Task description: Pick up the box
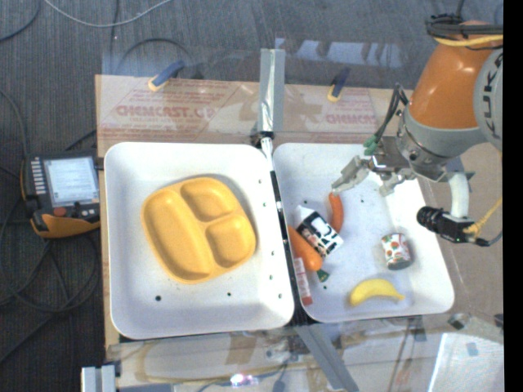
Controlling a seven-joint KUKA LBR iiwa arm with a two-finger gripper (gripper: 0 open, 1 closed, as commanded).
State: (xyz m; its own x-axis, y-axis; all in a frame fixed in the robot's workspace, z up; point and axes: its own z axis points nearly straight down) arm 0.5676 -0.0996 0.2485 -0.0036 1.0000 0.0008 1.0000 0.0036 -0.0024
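Observation:
The box (319,230), a small black and white carton, lies tilted in the left part of the right bin (433,288). It rests between an orange carrot (335,211) at its upper right and a second carrot (305,251) at its lower left. My gripper (364,181) hangs over the upper middle of the right bin, up and to the right of the box. It is open, with its fingers (346,175) spread apart and nothing between them.
A patterned can (396,251) and a yellow banana (376,292) lie in the right bin's lower right. A thin red stick (303,282) lies along its left wall. The left bin (131,300) holds a yellow divided plate (199,226). A handheld pendant (61,188) sits left of the bench.

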